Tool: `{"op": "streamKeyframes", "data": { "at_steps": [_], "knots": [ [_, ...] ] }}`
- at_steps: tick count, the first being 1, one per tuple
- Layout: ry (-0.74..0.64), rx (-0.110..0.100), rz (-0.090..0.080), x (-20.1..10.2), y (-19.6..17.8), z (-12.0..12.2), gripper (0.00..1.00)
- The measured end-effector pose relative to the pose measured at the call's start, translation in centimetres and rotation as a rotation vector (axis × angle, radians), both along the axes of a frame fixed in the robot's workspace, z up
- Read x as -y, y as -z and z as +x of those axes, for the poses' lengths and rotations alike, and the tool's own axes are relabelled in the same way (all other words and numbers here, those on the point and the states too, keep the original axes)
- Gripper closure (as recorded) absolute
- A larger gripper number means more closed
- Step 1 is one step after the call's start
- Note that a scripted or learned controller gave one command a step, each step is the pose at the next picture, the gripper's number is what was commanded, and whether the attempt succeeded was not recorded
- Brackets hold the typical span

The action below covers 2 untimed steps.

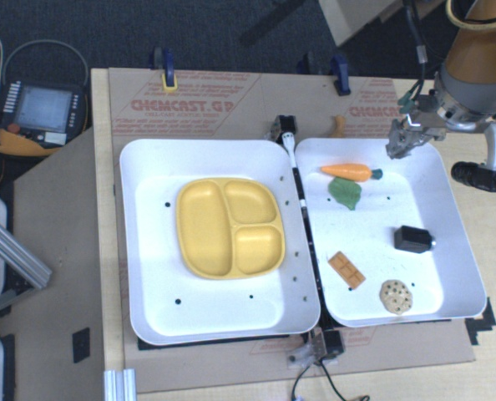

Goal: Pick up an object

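Note:
The right bin (448,224) holds an orange carrot (346,172) near its far edge, a green leaf piece (345,192) just below it, a black block (413,239), a brown cracker (346,270) and a round cookie (396,296). My gripper (400,144) hangs over the bin's far right corner, up and to the right of the carrot and apart from every object. Nothing shows between its fingers.
The left bin (148,224) carries a yellow divided plate (230,226). A black divider strip (300,199) runs between the bins. Blue clamps (169,69) hold the cardboard sheet at the back. A handheld controller (39,111) lies off the bench at the left.

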<state>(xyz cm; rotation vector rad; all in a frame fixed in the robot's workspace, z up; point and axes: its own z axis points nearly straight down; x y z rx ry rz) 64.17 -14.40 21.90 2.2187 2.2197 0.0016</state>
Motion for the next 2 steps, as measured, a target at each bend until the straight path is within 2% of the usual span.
{"op": "streamKeyframes", "data": {
  "at_steps": [2],
  "knots": [
    [-0.006,0.001,0.003,-11.5,-0.7,2.0,1.00]
  ]
}}
